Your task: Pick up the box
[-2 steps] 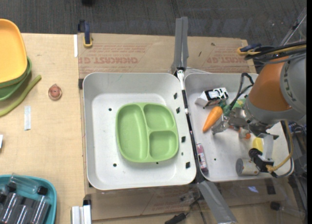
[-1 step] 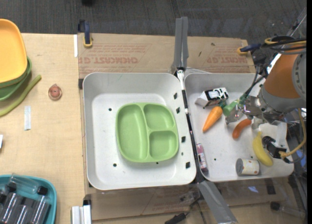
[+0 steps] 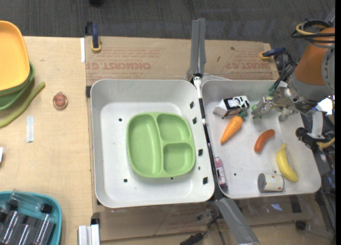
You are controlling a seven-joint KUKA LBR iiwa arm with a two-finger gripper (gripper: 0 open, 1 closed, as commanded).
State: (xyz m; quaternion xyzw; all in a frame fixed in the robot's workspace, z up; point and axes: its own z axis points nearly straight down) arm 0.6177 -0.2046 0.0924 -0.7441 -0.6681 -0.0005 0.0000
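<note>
Cardboard-looking, the small black-and-white box [image 3: 235, 104] in the right white bin [image 3: 303, 185] seems light and stiff, best pinched across its short sides; whether the jaws of the gripper [image 3: 265, 106] just right of it are open, I cannot tell.

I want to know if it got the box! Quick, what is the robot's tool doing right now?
Tool: low over the right bin, just right of the box; open or shut cannot be told.

Small black-and-white box [image 3: 235, 104] lies beside carrot [image 3: 231, 129].
</note>
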